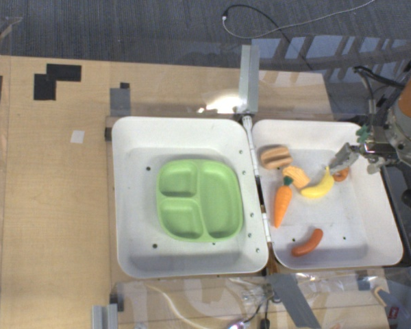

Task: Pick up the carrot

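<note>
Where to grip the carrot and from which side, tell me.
Grip the carrot across its thick upper body, coming straight down from above. It lies flat, roughly along the bin wall; its tip tapers thin, and the green top touches an orange piece.

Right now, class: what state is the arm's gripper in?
Gripper: open or closed cannot be told; it sits above the right white bin, apart from the orange carrot.

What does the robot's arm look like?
The arm comes in from the right. It is grey metal with an orange band near the top edge of what shows. Dark cables run along it. Its gripper is slim, grey and pointy.
</note>
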Tool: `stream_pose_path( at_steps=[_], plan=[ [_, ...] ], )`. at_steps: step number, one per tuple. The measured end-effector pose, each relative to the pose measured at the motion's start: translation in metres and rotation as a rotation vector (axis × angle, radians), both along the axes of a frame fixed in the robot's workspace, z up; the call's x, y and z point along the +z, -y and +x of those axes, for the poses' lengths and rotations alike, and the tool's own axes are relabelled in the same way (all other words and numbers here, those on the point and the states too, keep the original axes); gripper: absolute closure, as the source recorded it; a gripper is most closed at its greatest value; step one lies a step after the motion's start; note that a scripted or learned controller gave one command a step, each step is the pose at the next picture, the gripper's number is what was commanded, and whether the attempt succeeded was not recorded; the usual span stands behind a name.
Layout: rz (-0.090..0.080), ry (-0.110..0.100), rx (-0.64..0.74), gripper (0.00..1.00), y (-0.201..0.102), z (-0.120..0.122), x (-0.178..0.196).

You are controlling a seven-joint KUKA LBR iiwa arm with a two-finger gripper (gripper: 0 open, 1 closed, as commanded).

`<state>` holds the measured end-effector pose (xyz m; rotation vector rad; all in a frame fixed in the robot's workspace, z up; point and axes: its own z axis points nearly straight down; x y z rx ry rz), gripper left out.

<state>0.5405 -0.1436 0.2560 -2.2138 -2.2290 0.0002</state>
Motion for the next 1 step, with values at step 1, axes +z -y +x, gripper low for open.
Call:
stream_pose_path(
  at_steps=[1],
  plan=[
    [0.001, -0.001, 0.297, 0.0, -0.0519, 0.0193, -0.124]
  ],
)
